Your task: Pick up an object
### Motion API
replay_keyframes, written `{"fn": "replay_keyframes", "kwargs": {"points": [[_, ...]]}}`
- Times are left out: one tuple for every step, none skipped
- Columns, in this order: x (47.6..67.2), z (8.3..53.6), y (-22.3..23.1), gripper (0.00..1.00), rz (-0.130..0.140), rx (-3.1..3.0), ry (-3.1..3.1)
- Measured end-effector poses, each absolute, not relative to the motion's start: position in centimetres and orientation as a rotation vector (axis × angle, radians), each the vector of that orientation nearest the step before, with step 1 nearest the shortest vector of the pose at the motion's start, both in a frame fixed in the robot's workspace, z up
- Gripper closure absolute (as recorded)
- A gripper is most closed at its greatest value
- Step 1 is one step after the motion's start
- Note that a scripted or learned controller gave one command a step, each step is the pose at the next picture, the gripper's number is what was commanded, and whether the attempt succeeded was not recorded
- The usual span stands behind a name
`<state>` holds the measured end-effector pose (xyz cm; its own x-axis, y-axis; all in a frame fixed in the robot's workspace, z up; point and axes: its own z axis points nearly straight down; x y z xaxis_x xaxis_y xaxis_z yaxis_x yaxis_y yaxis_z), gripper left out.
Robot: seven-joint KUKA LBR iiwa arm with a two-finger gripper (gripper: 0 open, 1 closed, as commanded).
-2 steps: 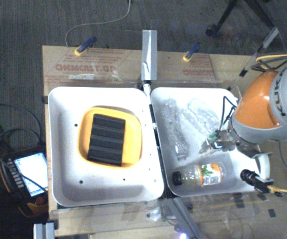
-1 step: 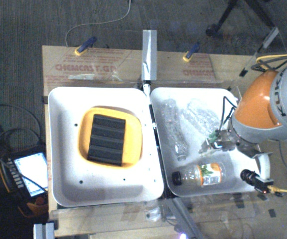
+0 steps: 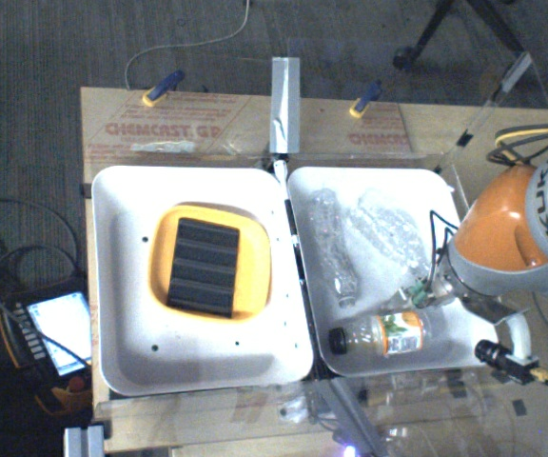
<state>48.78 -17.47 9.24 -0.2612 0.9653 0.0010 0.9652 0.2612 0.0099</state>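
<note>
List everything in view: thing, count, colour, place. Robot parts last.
White bins: 2, white, side by side on the bench; left bin, right bin.
Tray: 1, yellow with a black ribbed insert, lying in the left bin.
Juice bottle: 1, clear with orange label and dark cap, lying on its side at the right bin's near edge.
Clear plastic bottle: 1, transparent, right bin's left part.
Clear plastic wrap: 1, transparent, right bin's middle.
Clamps: 2, yellow and blue, far bench edge;.
Arm: 1, grey and orange, over the right bin's right side.

The wooden bench [image 3: 112, 122] bears two white bins [image 3: 112, 350] [image 3: 464, 350] side by side.
</note>
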Motion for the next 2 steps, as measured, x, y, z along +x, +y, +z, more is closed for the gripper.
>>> {"fn": "replay_keyframes", "kwargs": {"points": [[53.3,13.0,-17.4,0.0,-0.001,1.879,2.518],[48.3,10.5,-17.5,0.0,-0.003,1.915,2.494]]}}
